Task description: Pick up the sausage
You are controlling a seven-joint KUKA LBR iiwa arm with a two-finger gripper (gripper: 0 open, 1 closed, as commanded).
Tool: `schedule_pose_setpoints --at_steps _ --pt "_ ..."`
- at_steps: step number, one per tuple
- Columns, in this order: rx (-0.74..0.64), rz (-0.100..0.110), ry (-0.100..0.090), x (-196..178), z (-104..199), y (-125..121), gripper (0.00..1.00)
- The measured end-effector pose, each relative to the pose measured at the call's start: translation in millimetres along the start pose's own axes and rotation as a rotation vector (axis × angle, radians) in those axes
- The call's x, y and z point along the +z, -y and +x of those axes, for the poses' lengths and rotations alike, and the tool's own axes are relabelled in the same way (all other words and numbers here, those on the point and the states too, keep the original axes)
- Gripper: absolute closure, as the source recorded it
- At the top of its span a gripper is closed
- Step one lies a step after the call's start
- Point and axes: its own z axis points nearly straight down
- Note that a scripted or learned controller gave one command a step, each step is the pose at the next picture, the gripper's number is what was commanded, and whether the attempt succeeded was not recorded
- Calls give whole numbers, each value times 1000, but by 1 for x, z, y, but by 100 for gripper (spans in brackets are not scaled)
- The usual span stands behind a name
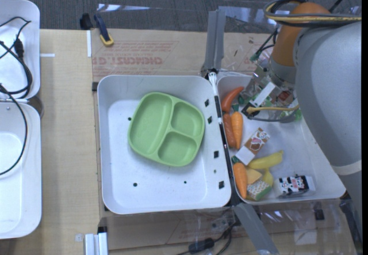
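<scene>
From the overhead camera view I saw the tool (257, 97) hanging low over the far end of one white bin (302, 144), and I could not tell whether it was open or closed, as the wrist hid that part. The one sausage (231, 98), a reddish, slightly curved piece, lay just beside the tool on the side away from the arm, against the wall shared with the other bin (115, 133). I judged it a light, smooth plastic toy, stiff but liable to roll or slip, so I would take it across its middle, square to its length. On the near side of the tool lay the rest: two carrots that I could count for certain, one (236, 129) touching the sausage's lower end and one (240, 179) well apart, one snack carton (257, 140), one banana (266, 160), one cheese wedge (253, 176) and one milk carton (293, 185). Beyond the sausage, the other bin held one green divided plate (167, 129).
</scene>
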Motion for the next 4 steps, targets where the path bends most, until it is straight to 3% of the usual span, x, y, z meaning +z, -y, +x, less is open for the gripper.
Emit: schedule_pose_setpoints --at_steps 1,2,3,4 --pt "348 -16 -15 -5 -29 -8 0" --pt "450 -16 -8 -2 -11 4 0" --pt "442 -15 -11 -12 -8 4 100" --pt "524 -7 -3 -16 -45 -19 100"
